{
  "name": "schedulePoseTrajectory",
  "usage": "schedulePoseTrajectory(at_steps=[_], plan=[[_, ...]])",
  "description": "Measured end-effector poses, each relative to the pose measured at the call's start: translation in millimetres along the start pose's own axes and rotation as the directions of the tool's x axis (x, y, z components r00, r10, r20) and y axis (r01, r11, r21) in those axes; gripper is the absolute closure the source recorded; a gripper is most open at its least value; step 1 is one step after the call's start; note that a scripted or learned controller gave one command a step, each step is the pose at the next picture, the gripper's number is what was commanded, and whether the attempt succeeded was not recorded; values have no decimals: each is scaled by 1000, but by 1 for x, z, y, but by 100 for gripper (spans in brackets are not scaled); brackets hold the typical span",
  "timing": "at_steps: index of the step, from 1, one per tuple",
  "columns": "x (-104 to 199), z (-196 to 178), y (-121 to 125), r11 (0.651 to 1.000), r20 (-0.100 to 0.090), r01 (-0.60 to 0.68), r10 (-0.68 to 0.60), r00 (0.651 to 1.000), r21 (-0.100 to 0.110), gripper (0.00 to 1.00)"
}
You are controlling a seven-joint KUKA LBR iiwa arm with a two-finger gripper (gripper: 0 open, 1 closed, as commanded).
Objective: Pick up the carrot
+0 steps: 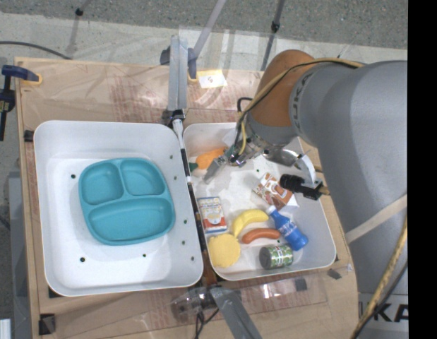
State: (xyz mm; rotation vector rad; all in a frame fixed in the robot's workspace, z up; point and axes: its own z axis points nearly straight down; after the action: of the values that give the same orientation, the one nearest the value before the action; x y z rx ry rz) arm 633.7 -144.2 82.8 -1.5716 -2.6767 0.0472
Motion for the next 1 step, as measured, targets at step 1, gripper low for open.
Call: schedulePoseTrajectory(at_steps=[1], plan=[[7, 0, 9, 975, -4, -221, 221, 975, -16, 0]])
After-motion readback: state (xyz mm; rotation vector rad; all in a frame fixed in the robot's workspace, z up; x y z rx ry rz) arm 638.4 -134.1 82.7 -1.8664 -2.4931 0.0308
